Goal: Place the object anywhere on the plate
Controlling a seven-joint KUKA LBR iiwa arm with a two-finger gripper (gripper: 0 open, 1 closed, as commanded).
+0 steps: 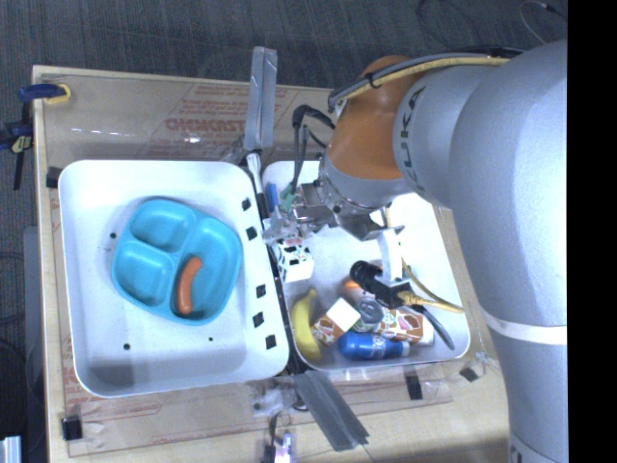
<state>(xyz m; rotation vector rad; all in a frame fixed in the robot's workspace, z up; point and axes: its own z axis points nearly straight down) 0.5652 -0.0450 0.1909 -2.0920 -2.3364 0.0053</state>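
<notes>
Blue plate [154,249]: three compartments, glossy, lies in left bin [87,355]. One orange sausage [187,285] rests in plate's 4 o'clock compartment. Hand [287,222] sits at left edge of right bin [439,230], wrist covering it; finger state impossible to tell. Small black-and-white cube [292,257] just below hand. Right bin clutter at 6 o'clock: one banana [304,324], one blue bottle [371,345], cartons partly overlapped.

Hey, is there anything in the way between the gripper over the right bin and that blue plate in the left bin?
The bins' raised walls run between the gripper and the blue plate, so anything carried must go over them. A hot dog already fills one plate compartment; the others look free.
</notes>
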